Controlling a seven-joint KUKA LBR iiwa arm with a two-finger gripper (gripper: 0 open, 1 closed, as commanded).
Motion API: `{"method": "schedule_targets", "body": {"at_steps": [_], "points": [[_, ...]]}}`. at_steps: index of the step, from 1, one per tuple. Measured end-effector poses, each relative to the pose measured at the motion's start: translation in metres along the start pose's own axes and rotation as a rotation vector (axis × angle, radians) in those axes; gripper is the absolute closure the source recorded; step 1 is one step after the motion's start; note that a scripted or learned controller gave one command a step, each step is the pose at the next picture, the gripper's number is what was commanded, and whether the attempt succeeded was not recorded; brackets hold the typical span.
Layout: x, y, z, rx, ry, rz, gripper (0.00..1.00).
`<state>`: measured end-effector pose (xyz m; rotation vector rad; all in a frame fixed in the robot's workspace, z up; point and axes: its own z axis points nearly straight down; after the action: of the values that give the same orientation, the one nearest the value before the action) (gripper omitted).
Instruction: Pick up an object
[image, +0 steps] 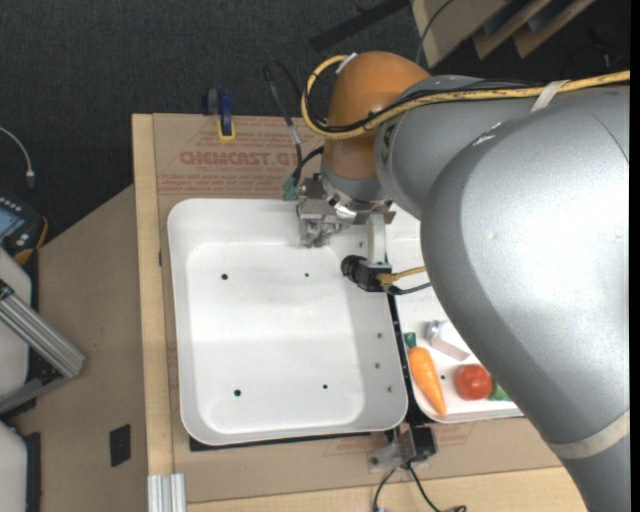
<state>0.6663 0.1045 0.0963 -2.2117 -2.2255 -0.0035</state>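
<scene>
My gripper (314, 230) hangs over the far edge of the left white bin (200, 330), near its back right corner. Nothing shows between its fingers. In the right bin (437, 409), an orange carrot (425, 378) lies along the near left side, pointing toward the front. A red tomato-like ball (474, 381) sits just right of the carrot. A small white and grey piece (446, 343) lies behind them. The big grey arm hides most of the right bin.
The bins sit on a brown cardboard sheet (240, 155) with red printing. A blue clamp (226, 112) stands at the sheet's far edge. The left bin's floor shows small dark dots.
</scene>
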Motion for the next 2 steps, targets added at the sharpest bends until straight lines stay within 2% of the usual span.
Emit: {"method": "schedule_targets", "body": {"at_steps": [1, 2], "points": [[0.061, 0.002, -0.115, -0.014, 0.0, -0.001, 1.0], [0.125, -0.087, -0.088, 0.008, -0.004, 0.0, 1.0]]}}
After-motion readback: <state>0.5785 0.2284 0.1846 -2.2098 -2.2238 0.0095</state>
